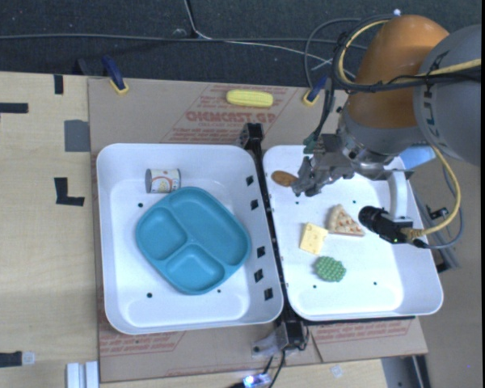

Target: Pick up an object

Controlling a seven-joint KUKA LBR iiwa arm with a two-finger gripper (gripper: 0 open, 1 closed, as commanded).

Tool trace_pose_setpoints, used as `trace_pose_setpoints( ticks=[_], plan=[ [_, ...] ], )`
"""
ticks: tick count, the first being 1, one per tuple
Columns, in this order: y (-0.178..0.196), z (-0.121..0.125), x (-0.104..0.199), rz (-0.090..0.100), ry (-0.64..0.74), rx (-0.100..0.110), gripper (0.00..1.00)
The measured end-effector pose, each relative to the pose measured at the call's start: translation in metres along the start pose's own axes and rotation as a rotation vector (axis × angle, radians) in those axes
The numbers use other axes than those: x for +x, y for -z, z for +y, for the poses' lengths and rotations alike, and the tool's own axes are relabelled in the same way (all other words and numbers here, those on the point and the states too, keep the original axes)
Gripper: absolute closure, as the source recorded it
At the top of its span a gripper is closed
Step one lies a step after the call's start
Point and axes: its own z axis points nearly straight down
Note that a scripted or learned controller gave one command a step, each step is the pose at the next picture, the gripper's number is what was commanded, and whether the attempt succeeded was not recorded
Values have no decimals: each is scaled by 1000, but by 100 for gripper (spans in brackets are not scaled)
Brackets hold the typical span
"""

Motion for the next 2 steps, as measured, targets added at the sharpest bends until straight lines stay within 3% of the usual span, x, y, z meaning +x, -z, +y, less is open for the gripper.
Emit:
trace_pose_setpoints(
  ticks=[1, 2],
  plan=[
    [-22, -25, 44, 0, -1, 2, 100],
    [-21, -48, 96, 0, 2, 1, 100]
  ],
)
